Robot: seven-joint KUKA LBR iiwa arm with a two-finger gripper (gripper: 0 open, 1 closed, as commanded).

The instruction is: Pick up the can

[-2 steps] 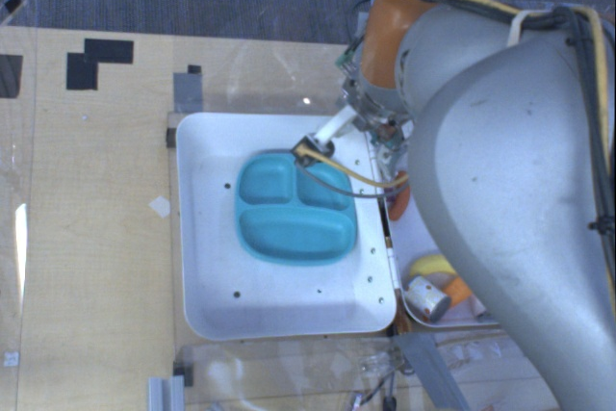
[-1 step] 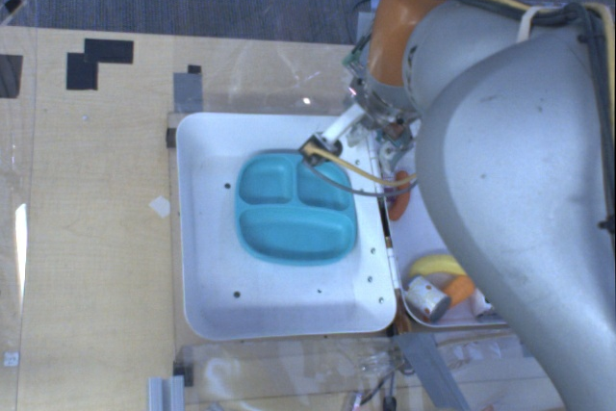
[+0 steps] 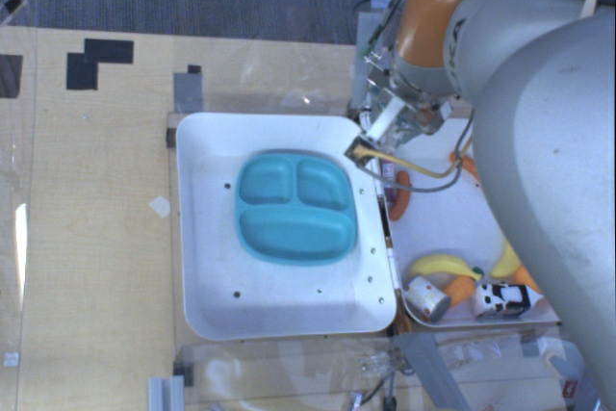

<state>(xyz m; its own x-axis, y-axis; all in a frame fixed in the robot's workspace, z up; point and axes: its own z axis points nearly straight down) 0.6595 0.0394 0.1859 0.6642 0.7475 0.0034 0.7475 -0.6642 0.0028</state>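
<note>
The can (image 3: pixel 426 297) is a small silver cylinder lying on its side in the near left corner of the right bin (image 3: pixel 452 221). My gripper (image 3: pixel 404 124) hangs over the far left part of that bin, close to the wall shared with the left bin. It is well behind the can and apart from it. The grey arm covers much of the right bin's right side.
A blue divided plate (image 3: pixel 295 208) lies in the left bin (image 3: pixel 207 236). A red sausage (image 3: pixel 398 194) sits below the gripper. Around the can are a banana (image 3: pixel 441 265), an orange carrot (image 3: pixel 462 288), a black-and-white cow-patterned toy (image 3: pixel 501 299) and a yellow piece (image 3: pixel 506 258).
</note>
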